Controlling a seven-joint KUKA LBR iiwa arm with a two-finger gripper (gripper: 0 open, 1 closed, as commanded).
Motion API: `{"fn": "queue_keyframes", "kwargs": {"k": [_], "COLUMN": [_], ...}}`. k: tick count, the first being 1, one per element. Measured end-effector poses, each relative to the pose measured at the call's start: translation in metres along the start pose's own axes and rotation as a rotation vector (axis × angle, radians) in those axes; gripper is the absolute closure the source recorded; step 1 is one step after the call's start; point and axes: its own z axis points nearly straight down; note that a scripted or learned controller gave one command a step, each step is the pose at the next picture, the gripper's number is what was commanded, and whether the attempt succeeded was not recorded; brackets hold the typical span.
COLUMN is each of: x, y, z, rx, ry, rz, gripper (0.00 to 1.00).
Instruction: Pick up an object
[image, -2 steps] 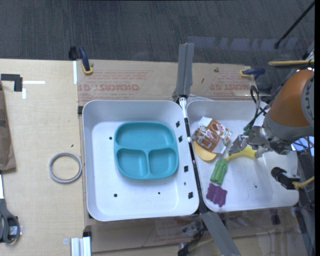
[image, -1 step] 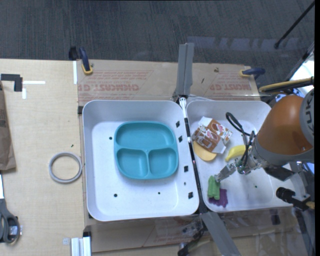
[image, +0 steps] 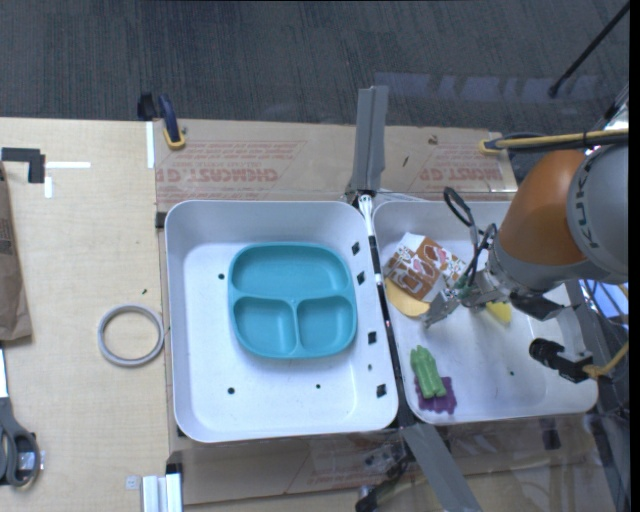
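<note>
Near edge of right bin (image: 520, 405): green toy veggie (image: 427, 372) lying on purple piece (image: 441, 396), well apart from me. My gripper (image: 447, 303) down low mid-bin, just beside red-white snack packet (image: 424, 267) and yellow disc (image: 406, 299) under it. Honestly can't tell if fingers apart or together, too small and dark. Small yellow block (image: 498, 311) right behind wrist. Left bin (image: 200, 400) has teal divided plate (image: 294, 300). Tape ring (image: 131, 334) out on bench.

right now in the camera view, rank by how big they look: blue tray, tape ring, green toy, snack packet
1. blue tray, clearly largest
2. snack packet and tape ring look about alike, so no ranking between them
3. green toy, smallest
</note>
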Motion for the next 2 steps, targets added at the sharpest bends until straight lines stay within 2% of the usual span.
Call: {"fn": "queue_keyframes", "kwargs": {"k": [1,2], "x": [-0.015,-0.041], "y": [0.056,0.073], "z": [0.000,-0.055], "rx": [-0.001,-0.003], "ry": [-0.001,-0.003], "rz": [-0.059,-0.433], "gripper": [0.00,0.00]}}
